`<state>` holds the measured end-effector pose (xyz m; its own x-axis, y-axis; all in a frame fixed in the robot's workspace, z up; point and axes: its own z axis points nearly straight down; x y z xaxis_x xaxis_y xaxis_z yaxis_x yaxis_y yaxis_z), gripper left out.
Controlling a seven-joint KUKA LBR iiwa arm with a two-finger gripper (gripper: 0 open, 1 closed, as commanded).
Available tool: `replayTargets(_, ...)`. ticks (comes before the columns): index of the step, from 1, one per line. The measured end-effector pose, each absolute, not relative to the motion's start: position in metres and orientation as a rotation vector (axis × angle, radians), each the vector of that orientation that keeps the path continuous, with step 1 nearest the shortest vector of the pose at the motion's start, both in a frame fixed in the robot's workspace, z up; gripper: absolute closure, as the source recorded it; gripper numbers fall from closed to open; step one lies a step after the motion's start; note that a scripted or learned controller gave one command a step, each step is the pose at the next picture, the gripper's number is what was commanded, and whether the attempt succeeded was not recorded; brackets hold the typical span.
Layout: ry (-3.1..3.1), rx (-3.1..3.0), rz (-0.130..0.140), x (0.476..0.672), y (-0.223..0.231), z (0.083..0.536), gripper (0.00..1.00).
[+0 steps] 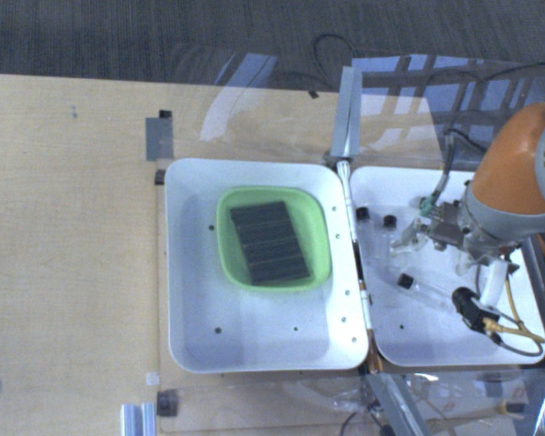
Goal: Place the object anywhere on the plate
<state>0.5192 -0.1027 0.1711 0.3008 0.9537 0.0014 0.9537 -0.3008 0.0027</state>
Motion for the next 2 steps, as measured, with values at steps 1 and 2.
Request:
replayTargets(1,1.791,2.573,0.008,0.51,-0.182,0.249,0.0)
replayTargets(2,1.723,2.618,0.008,0.489,-0.196,0.287,0.0)
